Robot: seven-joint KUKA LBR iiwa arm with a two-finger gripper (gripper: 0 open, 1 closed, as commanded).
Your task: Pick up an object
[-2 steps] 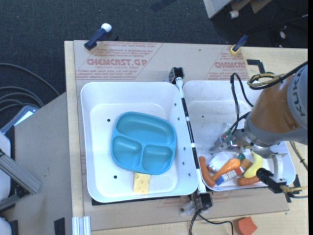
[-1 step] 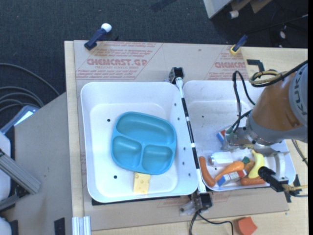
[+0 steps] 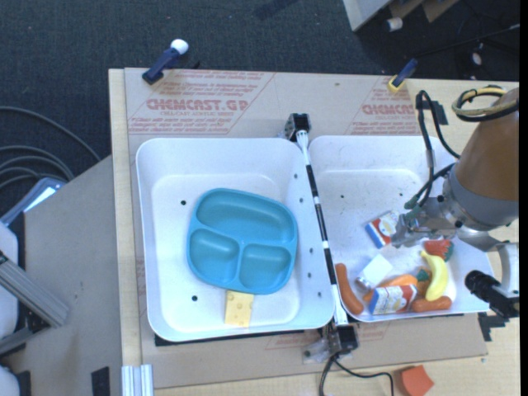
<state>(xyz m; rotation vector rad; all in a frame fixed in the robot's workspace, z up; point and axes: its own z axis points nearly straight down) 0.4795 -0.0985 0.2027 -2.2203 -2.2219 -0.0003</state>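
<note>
The jaws point(image 3: 406, 231) sit low in the right bin point(image 3: 363, 159), their metal tips right at a small red, white and blue packet point(image 3: 379, 230). Whether they are apart, together or clamped on anything cannot be told from here, since the grey wrist and its orange band hide most of them.

Taking that packet as the landmark: just below it lies a white square card point(image 3: 376, 269), and below that a small carton with an orange and blue label point(image 3: 389, 296). To the packet's lower right a yellow banana point(image 3: 436, 275) stands over a red piece point(image 3: 437, 248) and an orange carrot-like stick point(image 3: 432, 305). To its lower left a hot-dog sausage point(image 3: 345, 290) lies along the bin's left wall.

Further left of the packet, across the divider, the left bin point(image 3: 161, 221) holds a blue three-compartment plate point(image 3: 242, 239), with a yellow cheese wedge point(image 3: 239, 308) just below the plate's edge.

Both bins rest on the worktop point(image 3: 206, 101), which bears red print. A blue-and-white clamp point(image 3: 165, 62) sits at its far left corner and a yellow-and-blue one point(image 3: 403, 74) far above the packet.
</note>
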